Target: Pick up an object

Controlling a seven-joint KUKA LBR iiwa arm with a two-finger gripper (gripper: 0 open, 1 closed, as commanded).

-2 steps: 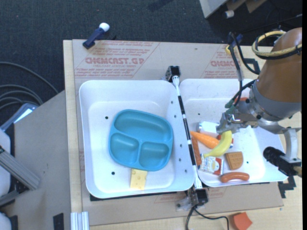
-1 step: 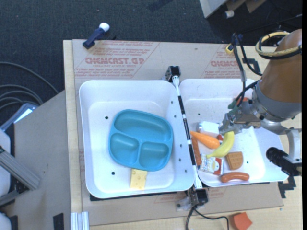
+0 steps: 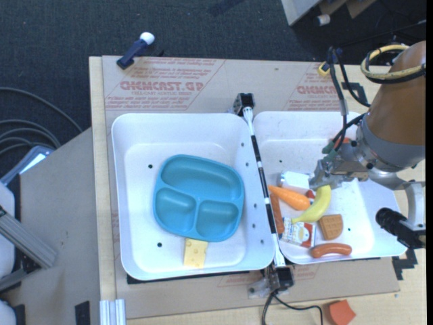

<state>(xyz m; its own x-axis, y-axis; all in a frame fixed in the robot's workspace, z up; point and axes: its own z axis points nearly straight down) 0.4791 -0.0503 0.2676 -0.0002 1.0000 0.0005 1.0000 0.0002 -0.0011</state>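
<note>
Tool [image 3: 323, 179] just above banana [image 3: 316, 206]

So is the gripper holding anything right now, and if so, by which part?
It cannot be told. The gripper sits right over the top end of the banana in the right bin, but no grip is visible.

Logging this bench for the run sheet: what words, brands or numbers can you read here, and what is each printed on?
"CHEMCAST GP" in red, on the brown protective sheet behind the left bin; the finer lines under it are too small to read.
A second red print on the same sheet behind the right bin: partly hidden, not readable.
Small packet in the right bin: printing too blurred to read.
</note>
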